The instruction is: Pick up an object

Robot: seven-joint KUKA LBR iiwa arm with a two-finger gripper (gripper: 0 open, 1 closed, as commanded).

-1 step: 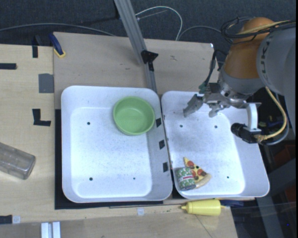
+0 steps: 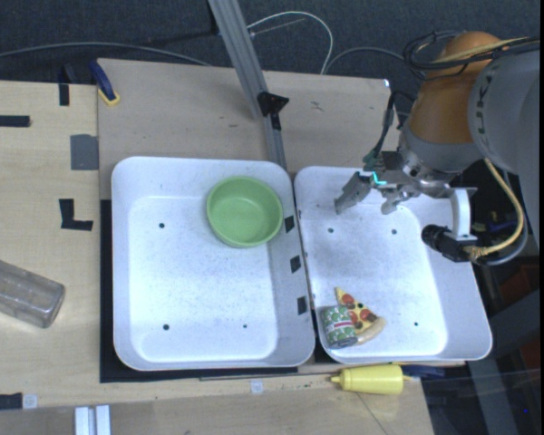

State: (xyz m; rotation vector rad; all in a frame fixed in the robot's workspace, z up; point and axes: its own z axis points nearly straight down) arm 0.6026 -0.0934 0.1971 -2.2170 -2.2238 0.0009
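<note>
A small colourful object (image 2: 349,318) (its print resembles a pizza slice) is seen lying near the front left corner of the right bin (image 2: 453,333). The gripper (image 2: 373,197) is held well apart from it, over the bin's rear, fingers spread and gripping nothing. A green bowl (image 2: 245,211) sits in the left bin (image 2: 136,315).

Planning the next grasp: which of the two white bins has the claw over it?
The right bin, holding the pizza toy; the claw hangs over its upper end. The left bin holds the green bowl.

Even, soft light; slight blur
</note>
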